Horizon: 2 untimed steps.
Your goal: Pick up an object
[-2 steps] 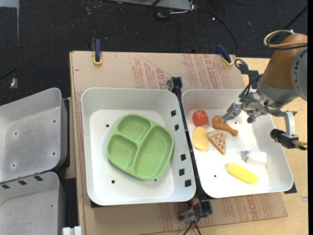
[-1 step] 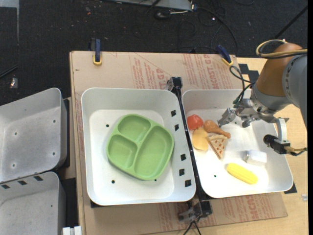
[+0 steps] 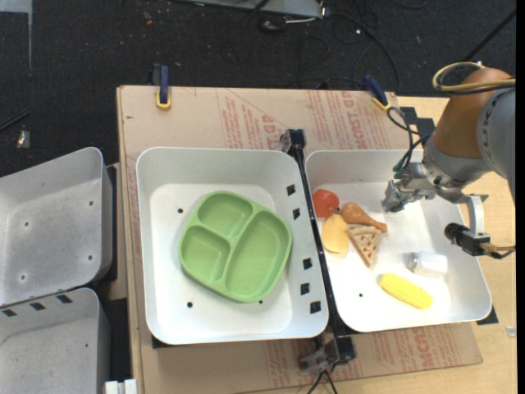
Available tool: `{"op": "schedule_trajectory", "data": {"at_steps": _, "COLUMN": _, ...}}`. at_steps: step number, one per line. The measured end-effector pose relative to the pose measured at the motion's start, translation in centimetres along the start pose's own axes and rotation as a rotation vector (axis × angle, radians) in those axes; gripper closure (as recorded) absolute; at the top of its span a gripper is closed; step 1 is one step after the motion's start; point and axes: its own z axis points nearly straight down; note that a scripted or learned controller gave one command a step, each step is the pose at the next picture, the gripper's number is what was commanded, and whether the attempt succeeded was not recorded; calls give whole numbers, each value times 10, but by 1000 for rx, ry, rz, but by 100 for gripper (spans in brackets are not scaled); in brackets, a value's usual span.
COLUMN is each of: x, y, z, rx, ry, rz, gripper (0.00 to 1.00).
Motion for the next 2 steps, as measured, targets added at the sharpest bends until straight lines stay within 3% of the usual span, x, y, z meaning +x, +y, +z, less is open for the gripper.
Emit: {"op": "schedule_trajectory", "data": {"at_steps": 2, "x": -2, "y": -11, "z": -109, "rx": -4, "ry": -1, "rz": 2, "gripper": 100}}
